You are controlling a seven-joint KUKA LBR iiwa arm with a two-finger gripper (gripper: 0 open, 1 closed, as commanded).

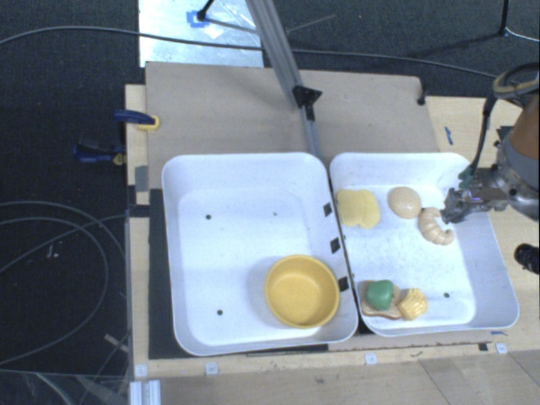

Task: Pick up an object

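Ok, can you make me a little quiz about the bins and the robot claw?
1. True or false: the yellow bowl sits in the left bin.
2. Which food lies nearest the claw? A) croissant B) green pepper C) pale yellow piece
3. Fill in: the round beige roll lies in the ___ bin.

Key: 1 true; 2 A; 3 right
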